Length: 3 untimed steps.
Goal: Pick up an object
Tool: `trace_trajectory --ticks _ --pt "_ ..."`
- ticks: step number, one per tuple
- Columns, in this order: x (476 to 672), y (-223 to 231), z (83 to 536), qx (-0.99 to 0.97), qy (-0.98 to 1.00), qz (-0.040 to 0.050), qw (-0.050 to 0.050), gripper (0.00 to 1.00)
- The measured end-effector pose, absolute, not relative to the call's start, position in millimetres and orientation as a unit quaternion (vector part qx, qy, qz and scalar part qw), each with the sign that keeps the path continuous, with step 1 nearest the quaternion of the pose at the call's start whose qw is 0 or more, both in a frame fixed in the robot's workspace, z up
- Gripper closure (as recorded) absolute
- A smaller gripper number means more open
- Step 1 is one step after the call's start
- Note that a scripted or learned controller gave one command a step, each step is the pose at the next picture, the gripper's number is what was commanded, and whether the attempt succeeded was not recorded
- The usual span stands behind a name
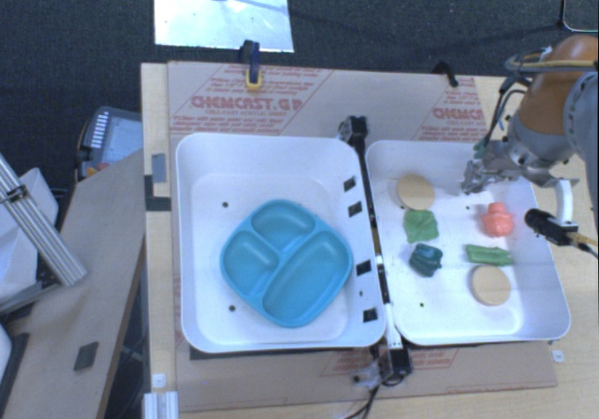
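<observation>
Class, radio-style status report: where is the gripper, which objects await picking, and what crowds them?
Gripper low over right white bin, upper area. Nearest: round tan disc, pink-orange lumpy toy; neither between fingers. Nothing blocking either.

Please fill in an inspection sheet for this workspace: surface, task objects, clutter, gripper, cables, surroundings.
Surface: two white bins side by side; left bin, right bin.
Task objects: in the right bin, tan disc, light green piece, dark teal piece, orange-pink piece, green strip, second tan disc, all apart.
Clutter: blue divided plate in the left bin.
Gripper: gripper over the right bin's far side, holding nothing visible.
Cables: cable at the near edge between the bins.
Surroundings: cardboard sheet under the bins; dark floor.
</observation>
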State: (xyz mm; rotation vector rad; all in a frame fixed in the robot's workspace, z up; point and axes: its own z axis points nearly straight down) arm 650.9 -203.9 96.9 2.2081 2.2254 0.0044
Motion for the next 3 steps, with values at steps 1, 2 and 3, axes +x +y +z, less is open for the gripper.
trace_trajectory --ticks 1,2,3 --pt "648.8 -194.2 150.3 0.705 0.709 0.0017 0.002 1.00" --pt "650.8 -194.4 205.4 0.705 0.709 0.0020 0.004 1.00" --pt "632.6 -153.9 201.4 0.705 0.709 0.0001 0.000 1.00"
